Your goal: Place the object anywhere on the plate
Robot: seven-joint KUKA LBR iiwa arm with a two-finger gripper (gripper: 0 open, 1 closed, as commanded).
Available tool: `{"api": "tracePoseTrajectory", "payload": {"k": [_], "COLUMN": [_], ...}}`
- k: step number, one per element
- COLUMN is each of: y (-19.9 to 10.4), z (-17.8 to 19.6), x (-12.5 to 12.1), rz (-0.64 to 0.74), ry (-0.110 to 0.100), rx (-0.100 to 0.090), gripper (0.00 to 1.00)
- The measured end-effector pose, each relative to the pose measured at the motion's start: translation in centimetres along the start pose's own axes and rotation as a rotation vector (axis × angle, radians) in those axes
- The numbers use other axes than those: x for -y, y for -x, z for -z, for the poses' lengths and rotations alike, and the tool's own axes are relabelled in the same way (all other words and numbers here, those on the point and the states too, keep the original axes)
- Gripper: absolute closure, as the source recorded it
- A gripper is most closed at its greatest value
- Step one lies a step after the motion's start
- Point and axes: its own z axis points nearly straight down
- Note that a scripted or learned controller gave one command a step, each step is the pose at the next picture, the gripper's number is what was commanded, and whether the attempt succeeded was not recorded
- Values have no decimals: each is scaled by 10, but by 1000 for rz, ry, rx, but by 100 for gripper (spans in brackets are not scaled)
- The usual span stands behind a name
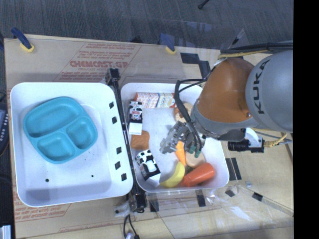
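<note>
Hovering low over the right bin [219, 156], our tool [180, 139] sits just above a cluster of toy food, with the arm [234, 96] reaching in from the right. We cannot tell how the tool is set, nor whether anything is caught in it, because the metal parts blur together against the clutter. Just beside its tip lies an orange carrot [180, 155], its long axis running roughly up and down the view, and we judge this the likeliest object for the task, though that is a guess. Below it sit a yellow banana [173, 176] and a red pepper [199, 174], touching each other near the bin's lower wall; a brown piece [140, 140] and a black-and-white cow [147, 162] lie to the tool's left. The blue plate [60, 128], with its three compartments, rests in the left bin [65, 188], well apart from the tool and straight to its left across the divider between the bins. So the move we face turns on this: whatever we lift must travel leftward, clearing both inner bin walls, before coming down anywhere on that plate.
</note>
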Motion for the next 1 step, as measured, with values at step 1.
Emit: {"api": "tracePoseTrajectory", "payload": {"k": [1], "y": [0], "z": [0], "x": [0], "rz": [0], "ry": [0], "rx": [0], "gripper": [0]}}
